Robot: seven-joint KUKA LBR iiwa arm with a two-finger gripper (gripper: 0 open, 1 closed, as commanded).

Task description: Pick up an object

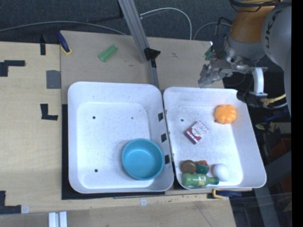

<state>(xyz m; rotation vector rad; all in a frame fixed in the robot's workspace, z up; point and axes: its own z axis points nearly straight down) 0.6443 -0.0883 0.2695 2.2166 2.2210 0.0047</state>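
The gripper [208,79] hangs above the right bin's [246,141] far rim, finger spread unclear, nearest the orange ball [225,113], which lies just toward the camera.

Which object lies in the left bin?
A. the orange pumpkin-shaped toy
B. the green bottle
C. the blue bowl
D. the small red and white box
C: the blue bowl sits in the left bin, near its front right corner, while the other three things lie in the right bin.
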